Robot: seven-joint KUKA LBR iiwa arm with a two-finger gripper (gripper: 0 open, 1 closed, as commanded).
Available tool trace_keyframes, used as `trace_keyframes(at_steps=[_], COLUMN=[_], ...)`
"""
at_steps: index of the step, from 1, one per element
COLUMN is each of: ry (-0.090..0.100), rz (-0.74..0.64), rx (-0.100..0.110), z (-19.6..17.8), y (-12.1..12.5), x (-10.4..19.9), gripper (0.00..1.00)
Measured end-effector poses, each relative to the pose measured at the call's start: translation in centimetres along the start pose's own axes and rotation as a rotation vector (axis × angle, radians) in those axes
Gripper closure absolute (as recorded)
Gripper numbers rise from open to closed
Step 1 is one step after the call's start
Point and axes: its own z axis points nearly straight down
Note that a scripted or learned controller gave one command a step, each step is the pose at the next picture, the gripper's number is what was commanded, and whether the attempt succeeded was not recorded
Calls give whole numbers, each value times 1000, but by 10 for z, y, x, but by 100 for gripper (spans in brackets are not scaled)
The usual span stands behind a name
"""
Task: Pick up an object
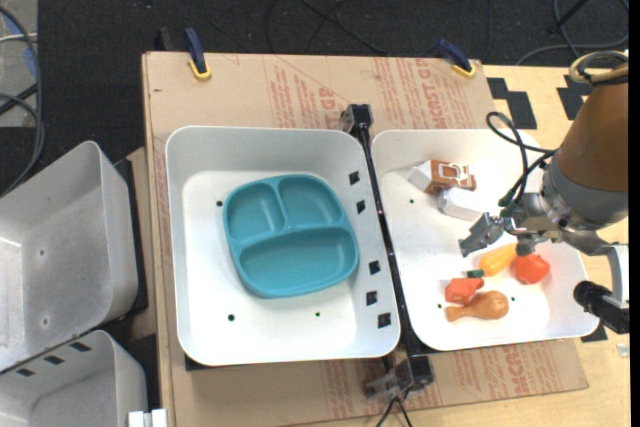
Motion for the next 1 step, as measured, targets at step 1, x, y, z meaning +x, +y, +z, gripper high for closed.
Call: trace_keyframes(at_steps=[1], ry=[-2], rz=[-3], rx=[-11], z=[-5], y=[3], x=[0], gripper=[0])
